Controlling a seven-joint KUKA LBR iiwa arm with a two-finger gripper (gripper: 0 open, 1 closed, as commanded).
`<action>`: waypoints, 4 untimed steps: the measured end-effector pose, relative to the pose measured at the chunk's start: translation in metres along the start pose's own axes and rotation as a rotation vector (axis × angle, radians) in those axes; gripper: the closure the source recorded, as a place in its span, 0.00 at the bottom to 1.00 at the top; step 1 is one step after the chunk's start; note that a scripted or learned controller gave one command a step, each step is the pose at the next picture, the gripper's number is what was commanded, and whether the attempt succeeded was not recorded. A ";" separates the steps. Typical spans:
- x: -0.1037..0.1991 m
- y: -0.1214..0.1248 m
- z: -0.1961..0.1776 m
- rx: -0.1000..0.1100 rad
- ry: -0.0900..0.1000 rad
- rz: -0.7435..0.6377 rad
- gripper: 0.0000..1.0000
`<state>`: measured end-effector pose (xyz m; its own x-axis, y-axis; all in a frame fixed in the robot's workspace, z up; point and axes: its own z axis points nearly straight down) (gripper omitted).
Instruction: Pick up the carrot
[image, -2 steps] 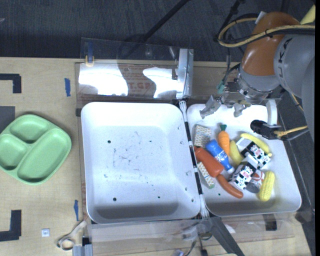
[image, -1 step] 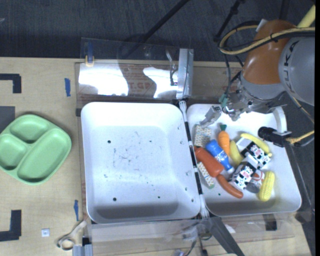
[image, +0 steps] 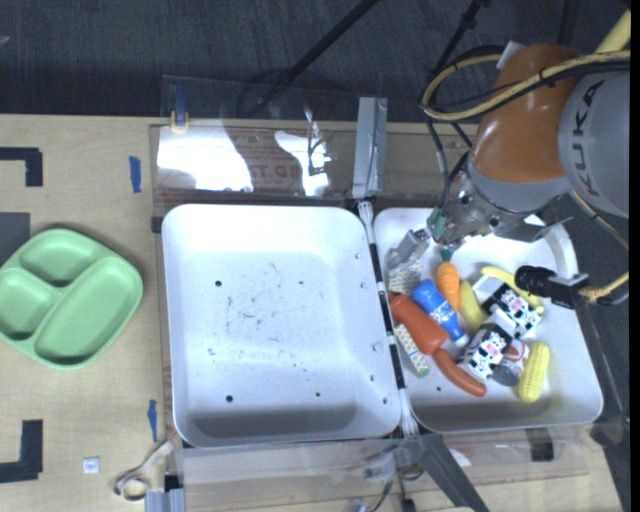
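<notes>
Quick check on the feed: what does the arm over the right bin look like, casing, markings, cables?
The arm has a grey casing with a rounded orange band above the wrist and dark KUKA lettering on the grey shell. Yellow and black cables loop around the orange section. The gripper below is metallic grey.

1 fixed camera, set above the bench and tilted downward.

Both white bins are taken in at a slant, the left bin (image: 270, 320) near centre and the right bin (image: 570, 400) toward the right edge, where the arm (image: 530, 120) is seen entering close under the lens.
</notes>
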<state>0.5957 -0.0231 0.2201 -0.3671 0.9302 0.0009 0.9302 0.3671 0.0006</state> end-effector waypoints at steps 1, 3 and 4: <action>-0.078 -0.004 0.026 -0.003 -0.003 -0.160 0.00; -0.073 -0.019 0.134 -0.004 -0.003 -0.282 0.00; -0.075 -0.018 0.121 -0.012 -0.006 -0.278 1.00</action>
<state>0.6071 -0.0996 0.0986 -0.6080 0.7939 -0.0064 0.7938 0.6080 0.0115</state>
